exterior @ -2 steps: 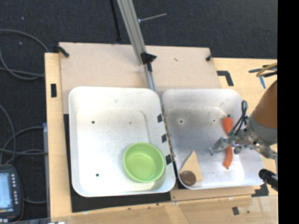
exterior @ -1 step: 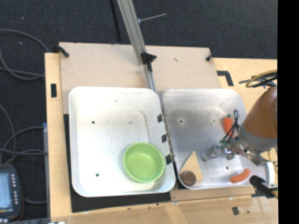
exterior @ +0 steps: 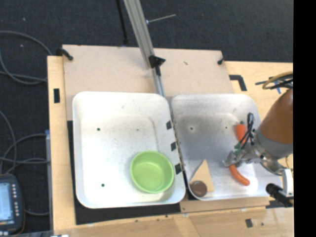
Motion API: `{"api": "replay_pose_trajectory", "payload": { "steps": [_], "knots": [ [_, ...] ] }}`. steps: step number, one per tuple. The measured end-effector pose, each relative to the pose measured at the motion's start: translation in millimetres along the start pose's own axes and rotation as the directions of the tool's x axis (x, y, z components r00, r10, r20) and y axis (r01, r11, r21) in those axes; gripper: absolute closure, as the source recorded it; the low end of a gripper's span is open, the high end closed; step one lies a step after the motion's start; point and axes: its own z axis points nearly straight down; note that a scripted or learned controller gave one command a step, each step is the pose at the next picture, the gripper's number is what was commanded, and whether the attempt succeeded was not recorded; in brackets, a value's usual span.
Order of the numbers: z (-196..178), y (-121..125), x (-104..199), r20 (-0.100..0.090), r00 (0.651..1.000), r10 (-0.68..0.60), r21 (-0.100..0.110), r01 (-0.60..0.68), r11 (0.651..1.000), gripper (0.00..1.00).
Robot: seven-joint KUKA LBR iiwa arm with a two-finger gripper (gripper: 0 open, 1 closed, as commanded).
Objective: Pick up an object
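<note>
The metal two-finger gripper [exterior: 236, 158] hovers over an orange carrot-shaped toy [exterior: 239, 174] at the right white bin's [exterior: 207, 112] 4 o'clock; finger spread unclear.

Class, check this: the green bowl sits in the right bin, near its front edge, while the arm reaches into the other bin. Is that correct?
Not quite. The camera view shows the green bowl in the left bin, near its front edge. The arm reaches into the other bin, the right bin.

Even overhead light floods both white bins [exterior: 123, 112], washing their floors pale, while the floor around the worktop [exterior: 197, 68] stays dark. The picture is soft and grainy, with faint grey shadows.
</note>
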Motion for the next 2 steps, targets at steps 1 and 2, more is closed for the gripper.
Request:
{"api": "replay_pose_trajectory", "payload": {
  "steps": [1,2],
  "knots": [
    [-45.2,8.6,-1.6,0.001,1.0,-0.008,-0.002,0.008,1.0,1.0],
    [-93.0,5.4,3.6,0.001,1.0,-0.009,-0.002,0.009,1.0,1.0]
  ]
}}
